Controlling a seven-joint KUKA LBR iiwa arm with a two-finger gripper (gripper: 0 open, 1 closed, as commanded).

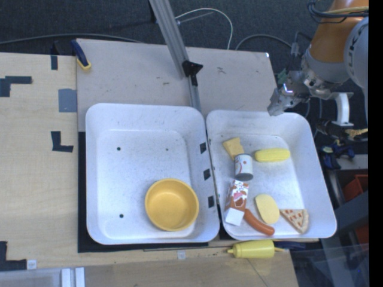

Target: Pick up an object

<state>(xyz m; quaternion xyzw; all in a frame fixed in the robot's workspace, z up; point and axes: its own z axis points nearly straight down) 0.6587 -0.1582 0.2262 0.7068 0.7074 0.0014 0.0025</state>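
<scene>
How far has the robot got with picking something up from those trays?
Nothing looks picked up yet. The claw hangs over the far rim of the right bin with nothing seen in it. The corn cob, small can, sausage and pizza slice all lie in that bin. Descending, grasping and lifting one remain.

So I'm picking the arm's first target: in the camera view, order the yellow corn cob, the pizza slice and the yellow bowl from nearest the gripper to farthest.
From the gripper:
1. Yellow corn cob, upper right bin.
2. Triangular pizza slice, that bin's lower right corner.
3. Round yellow bowl, left bin.
</scene>
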